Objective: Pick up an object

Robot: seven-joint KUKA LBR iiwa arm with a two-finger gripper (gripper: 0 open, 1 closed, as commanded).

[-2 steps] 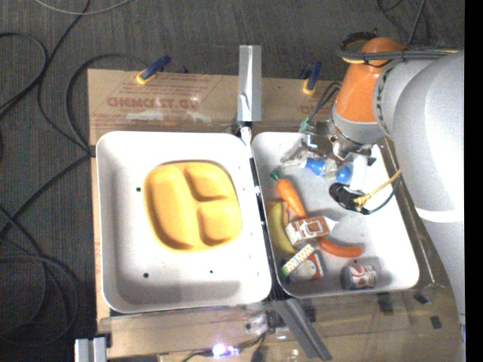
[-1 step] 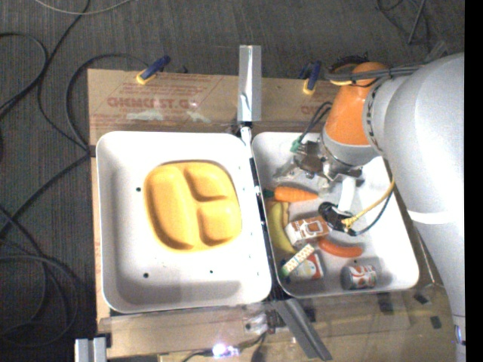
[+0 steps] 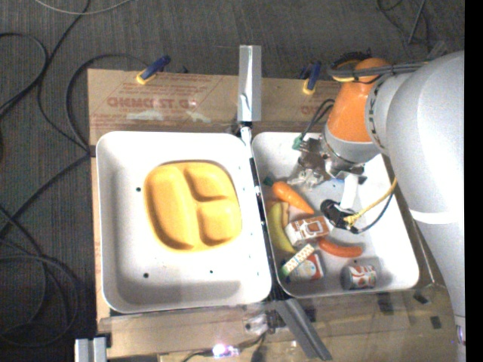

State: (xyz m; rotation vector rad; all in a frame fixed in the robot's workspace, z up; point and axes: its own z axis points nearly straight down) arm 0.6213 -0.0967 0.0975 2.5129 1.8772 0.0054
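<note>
Right bin [image 3: 392,236]: arm bent down, pincer [image 3: 311,173] above carrot [image 3: 290,194].

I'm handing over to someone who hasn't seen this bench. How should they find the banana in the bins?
Look in the right-hand white bin, the one the arm reaches into. Along its left wall, just below the orange carrot, lies the banana, running lengthwise toward the near edge. It is the only yellow-green curved item; the neighbours are orange, red or boxed.

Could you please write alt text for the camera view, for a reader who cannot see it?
A grey arm's gripper hangs over the right white bin, above an orange carrot, yellow banana, small cartons and a can. The left white bin holds a yellow divided tray.
</note>
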